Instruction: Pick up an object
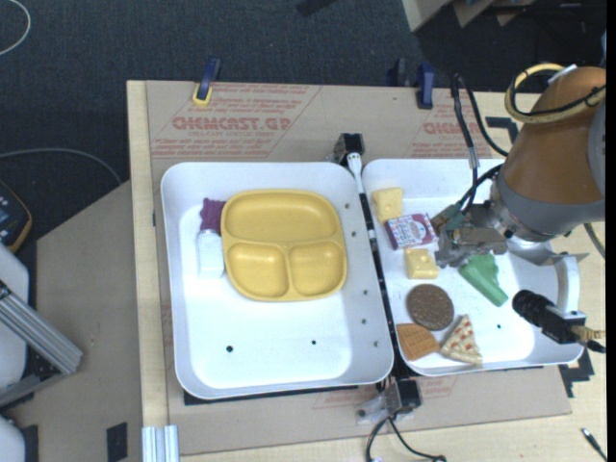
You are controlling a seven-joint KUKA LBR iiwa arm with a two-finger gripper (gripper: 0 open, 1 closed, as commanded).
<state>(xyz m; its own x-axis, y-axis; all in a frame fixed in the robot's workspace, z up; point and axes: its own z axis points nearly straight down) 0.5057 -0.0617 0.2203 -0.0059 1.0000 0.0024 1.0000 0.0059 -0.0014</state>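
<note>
The green wedge-shaped plastic piece (484, 279) lies in the right white bin (385, 173), just beside and below the gripper (460, 248); its long axis runs diagonally, narrow end up-left toward the gripper, broad end down-right.

Going from the left: the left white bin (279, 354) holds a yellow three-compartment plastic plate (284, 243), with a purple piece (211, 214) and a white piece (209, 252) tucked against the plate's left edge.

In the right bin, a pale yellow cheese-like block (388, 203) sits at the top, a small purple-and-white packet (408, 229) below it, then a small yellow cube (421, 263), a brown round cookie (429, 306), a tan cracker (416, 341) and a toy pizza slice (462, 342).

The packet and cube lie close to the gripper's left. Whether the gripper is parted or closed, I cannot tell.
</note>
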